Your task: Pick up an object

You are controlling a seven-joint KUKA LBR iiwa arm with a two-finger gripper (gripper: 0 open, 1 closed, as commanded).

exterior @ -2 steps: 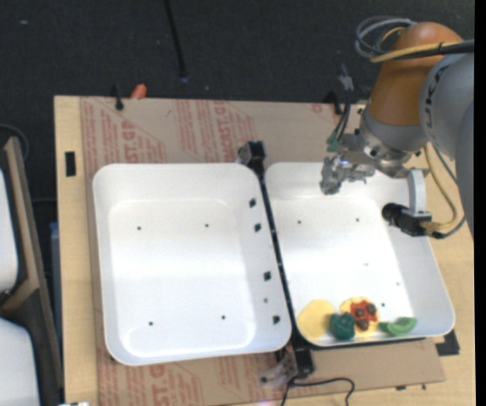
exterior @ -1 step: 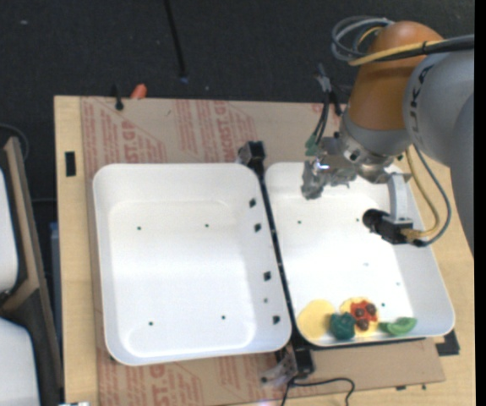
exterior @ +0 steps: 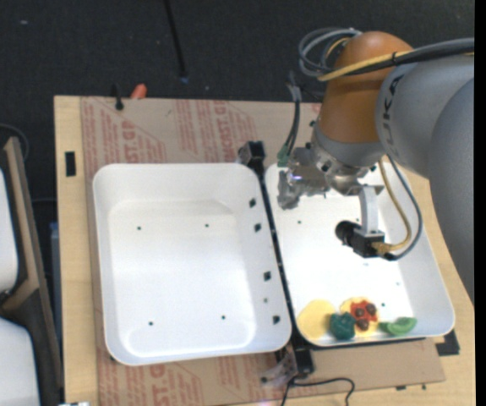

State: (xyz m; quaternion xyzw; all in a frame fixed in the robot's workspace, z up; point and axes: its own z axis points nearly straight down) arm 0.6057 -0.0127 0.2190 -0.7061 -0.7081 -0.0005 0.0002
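Several small objects lie along the near edge of the right bin [exterior: 412,265]: a pale yellow disc [exterior: 313,315], a teal lump [exterior: 341,326], a red and orange piece [exterior: 362,311] and a green piece [exterior: 400,326]. My gripper [exterior: 287,191] hangs over the far left corner of that bin, close to the wall between the bins. It is well away from the objects, and I see nothing in it. The orange band [exterior: 357,83] and grey wrist rise above it and hide the bin's far edge.
The left bin [exterior: 107,227] sits beside the right one, with black clips [exterior: 267,276] along the divide. A black fitting with a cable [exterior: 357,237] hangs from the arm over the right bin's middle. Both bins rest on a cardboard sheet [exterior: 166,129].
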